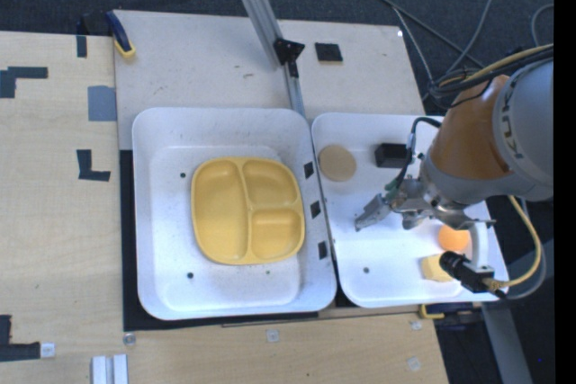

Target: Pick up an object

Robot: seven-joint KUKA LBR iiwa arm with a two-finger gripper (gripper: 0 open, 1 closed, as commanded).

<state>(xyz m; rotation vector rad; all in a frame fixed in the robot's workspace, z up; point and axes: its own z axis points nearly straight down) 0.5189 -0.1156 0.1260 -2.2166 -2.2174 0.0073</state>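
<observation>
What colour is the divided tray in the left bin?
Yellow; the divided tray shows plainly in the camera view.

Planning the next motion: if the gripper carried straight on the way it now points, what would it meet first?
The gripper points toward the camera view's left, slightly down. Judging loosely, since depth is unclear, it would meet the right bin floor, or the rim between the bins, before the yellow tray.

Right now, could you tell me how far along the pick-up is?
Done: the gripper is low over the right bin. In hand: nothing shows between its fingers. Left: grasping and lifting something; the tan disc, orange ball and yellow block lie in that bin.
</observation>
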